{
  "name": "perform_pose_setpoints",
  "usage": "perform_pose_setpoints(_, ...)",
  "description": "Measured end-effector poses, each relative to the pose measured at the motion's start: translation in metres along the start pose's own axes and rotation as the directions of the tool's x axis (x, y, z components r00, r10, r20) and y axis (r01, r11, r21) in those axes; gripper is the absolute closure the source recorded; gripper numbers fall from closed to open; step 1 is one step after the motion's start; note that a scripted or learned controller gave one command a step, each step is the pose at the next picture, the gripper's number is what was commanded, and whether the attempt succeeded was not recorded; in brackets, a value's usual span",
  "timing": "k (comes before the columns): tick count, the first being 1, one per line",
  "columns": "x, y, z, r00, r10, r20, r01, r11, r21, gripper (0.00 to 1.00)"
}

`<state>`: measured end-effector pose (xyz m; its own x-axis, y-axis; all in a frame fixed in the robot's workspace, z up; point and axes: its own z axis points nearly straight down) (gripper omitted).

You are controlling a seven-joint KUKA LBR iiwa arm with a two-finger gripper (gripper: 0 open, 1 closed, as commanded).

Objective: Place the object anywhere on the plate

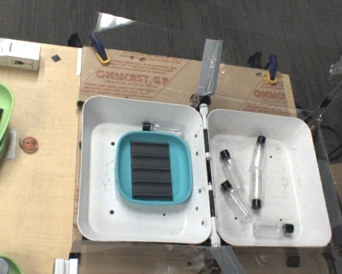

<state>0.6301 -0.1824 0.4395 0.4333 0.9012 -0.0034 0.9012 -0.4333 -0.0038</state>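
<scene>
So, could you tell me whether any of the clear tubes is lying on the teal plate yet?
No, the teal plate in the left bin carries just a dark ribbed block, and the nearest clear tube lies beyond its far rim.

left bin (91, 216): teal plate (183, 165), one tube (160, 127) behind it | right bin (311, 177): several clear tubes (256, 172)

A teal plate (154, 168) with rounded corners was seen left of the frame's centre, lying flat in the left bin, a dark ribbed insert set in its middle. Clear tubes with black caps (256, 171) were scattered right of centre in the right bin, all lying on their sides; one more tube (160, 127) was found just above the plate's upper edge.
</scene>
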Motion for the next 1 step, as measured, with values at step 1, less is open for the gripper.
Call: perform_pose_setpoints(1, 0.0, 0.0, 0.0, 1.0, 0.0, 0.0, 0.0, 1.0, 0.0, 0.0)
